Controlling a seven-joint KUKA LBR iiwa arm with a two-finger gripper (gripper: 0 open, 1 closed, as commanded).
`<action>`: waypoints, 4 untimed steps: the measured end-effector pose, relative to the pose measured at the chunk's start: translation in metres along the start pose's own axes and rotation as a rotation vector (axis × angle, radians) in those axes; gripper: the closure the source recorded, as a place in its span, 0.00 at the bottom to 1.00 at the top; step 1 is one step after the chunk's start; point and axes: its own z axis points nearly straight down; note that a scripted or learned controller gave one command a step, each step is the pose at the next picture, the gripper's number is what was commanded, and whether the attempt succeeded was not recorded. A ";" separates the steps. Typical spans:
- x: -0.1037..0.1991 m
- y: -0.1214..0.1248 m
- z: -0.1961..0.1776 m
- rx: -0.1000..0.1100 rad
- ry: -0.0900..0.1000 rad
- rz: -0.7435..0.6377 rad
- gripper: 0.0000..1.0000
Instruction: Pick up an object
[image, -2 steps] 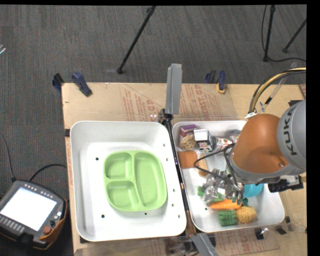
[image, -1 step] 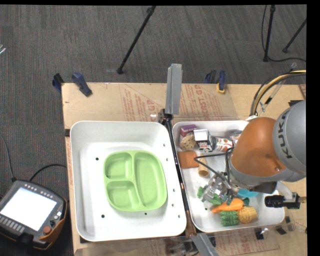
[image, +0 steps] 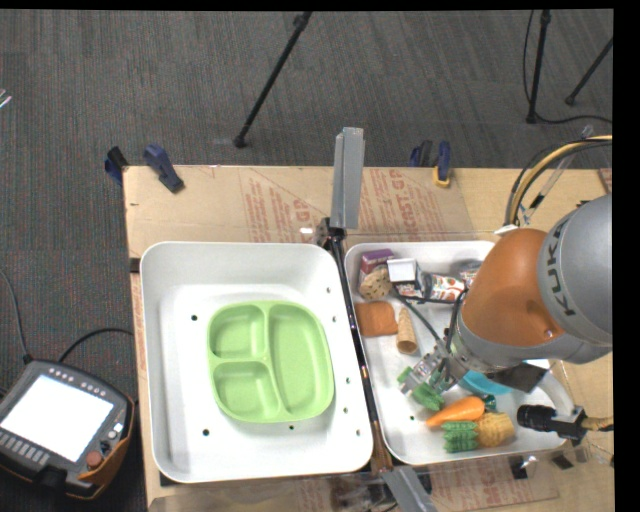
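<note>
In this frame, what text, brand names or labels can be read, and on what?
"KUKA", partly cut off, on the grey arm.
Red print on the cardboard under the bins: too blurred to read.
Labels on the small packages in the right bin: too small to read.

Green divided plate (image: 270, 362) in left bin (image: 170, 300)

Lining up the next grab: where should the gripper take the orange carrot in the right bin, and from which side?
Probably across the carrot's thick middle, coming straight down, fingers closing across its long axis. It lies flat, pointing left, with green pieces above-left and a tan piece at lower right, so the ends look crowded.
</note>
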 end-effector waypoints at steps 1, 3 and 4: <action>-0.041 0.047 0.001 0.001 -0.003 0.070 1.00; -0.050 0.019 0.002 0.005 0.002 0.134 0.00; -0.050 0.021 -0.008 0.005 0.000 0.128 1.00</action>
